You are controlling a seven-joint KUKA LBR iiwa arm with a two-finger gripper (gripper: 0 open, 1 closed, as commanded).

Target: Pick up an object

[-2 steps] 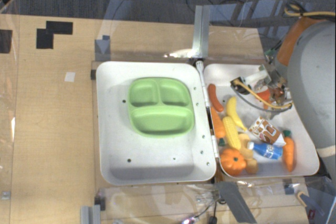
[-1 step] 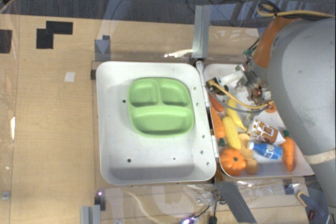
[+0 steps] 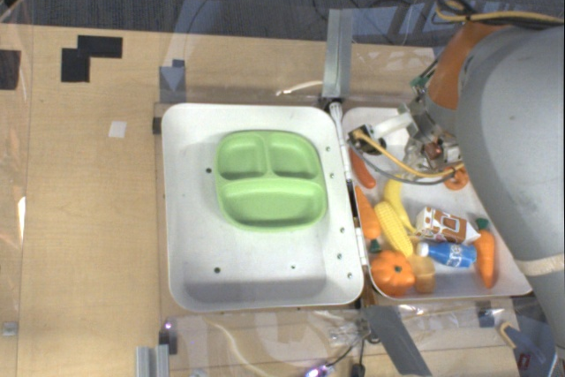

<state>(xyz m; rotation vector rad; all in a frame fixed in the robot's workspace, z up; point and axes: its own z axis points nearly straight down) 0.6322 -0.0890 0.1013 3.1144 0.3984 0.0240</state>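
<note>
The right bin [image 3: 521, 282] holds a heap of toy food. A yellow corn cob [image 3: 394, 226] lies beside an orange pumpkin [image 3: 393, 272] and a small tan block [image 3: 425, 278]. A white and brown carton [image 3: 441, 225], a blue bottle [image 3: 451, 254] and a carrot [image 3: 485, 257] lie further right. A thin orange piece [image 3: 362, 171] rests along the bin's left wall. My gripper [image 3: 425, 142] hangs low over the far part of this bin, with cables around it, above and behind the corn cob. Nothing visibly sits in it.
The left bin [image 3: 190, 278] carries a green divided plate [image 3: 269, 179]. My grey arm [image 3: 516, 137] covers the right bin's right side. A metal post [image 3: 337, 49] stands behind the wall between the bins. Black markers [image 3: 88, 56] lie on the bench at far left.
</note>
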